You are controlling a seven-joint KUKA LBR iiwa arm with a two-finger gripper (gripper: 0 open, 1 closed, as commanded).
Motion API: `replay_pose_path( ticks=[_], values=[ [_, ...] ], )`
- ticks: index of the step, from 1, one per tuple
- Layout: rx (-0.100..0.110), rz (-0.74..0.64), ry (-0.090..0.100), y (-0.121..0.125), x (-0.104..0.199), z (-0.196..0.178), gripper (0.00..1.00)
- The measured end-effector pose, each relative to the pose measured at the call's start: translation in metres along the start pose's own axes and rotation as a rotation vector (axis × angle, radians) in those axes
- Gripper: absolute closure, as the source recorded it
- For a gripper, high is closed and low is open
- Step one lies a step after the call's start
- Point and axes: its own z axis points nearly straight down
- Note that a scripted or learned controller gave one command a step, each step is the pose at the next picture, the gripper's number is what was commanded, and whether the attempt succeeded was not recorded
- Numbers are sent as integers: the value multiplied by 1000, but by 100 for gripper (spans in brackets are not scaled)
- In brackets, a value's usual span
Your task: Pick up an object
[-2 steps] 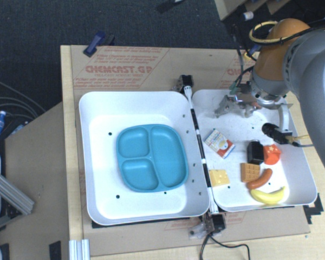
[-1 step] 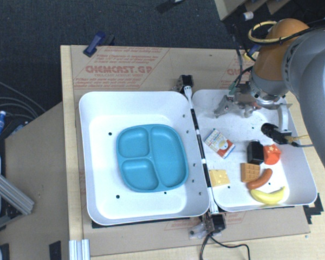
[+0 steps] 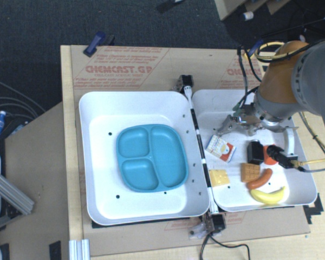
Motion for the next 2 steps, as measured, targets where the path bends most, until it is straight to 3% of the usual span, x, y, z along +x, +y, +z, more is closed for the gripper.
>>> replay_pose_path(
  ticks=[1,2],
  values=[
    [-3,-2,0,60,20,-1,0],
    [0,0,0,3,34,0,0]
  ],
)
